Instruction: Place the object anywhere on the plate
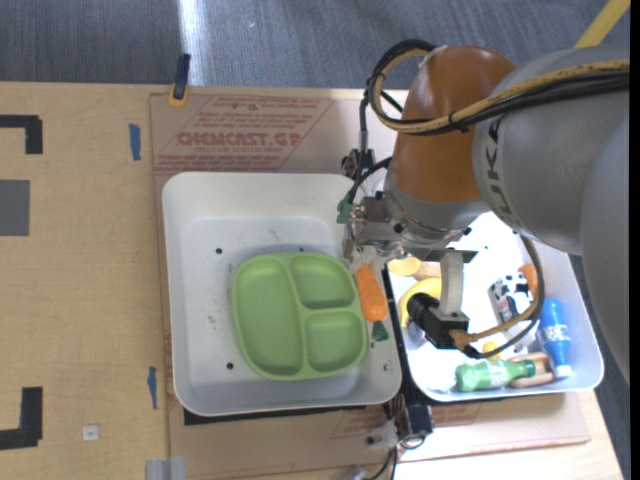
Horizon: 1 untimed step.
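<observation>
Bench with two white bins; grey carpet beyond.
Carrot (pixel 372 294) lies in left bin (pixel 190 268), touching the green plate's (pixel 298 314) right edge; gripper (pixel 365 253) just above it, grip state unclear; right bin (pixel 590 363) holds bottles.

Grey arm (pixel 560 148) with orange band (pixel 450 118) and looping black-and-yellow cables (pixel 400 88).
</observation>
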Tool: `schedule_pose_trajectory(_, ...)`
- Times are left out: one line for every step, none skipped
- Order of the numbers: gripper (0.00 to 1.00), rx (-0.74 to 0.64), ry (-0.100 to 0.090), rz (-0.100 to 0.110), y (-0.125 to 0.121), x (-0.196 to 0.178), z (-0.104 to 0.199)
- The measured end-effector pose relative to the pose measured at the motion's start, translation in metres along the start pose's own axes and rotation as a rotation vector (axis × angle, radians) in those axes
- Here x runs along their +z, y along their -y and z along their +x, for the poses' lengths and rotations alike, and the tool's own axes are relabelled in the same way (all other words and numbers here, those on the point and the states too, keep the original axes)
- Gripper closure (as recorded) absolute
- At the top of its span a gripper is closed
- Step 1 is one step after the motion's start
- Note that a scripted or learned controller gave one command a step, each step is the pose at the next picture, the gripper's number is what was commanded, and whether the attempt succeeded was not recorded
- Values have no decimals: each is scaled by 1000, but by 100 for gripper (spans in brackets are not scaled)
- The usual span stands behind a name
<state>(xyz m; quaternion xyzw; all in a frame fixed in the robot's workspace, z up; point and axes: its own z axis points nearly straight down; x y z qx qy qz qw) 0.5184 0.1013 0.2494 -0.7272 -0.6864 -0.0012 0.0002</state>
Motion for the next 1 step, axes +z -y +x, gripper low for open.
schedule_pose_trajectory(0, 2, 3, 3, 0, 1, -2)
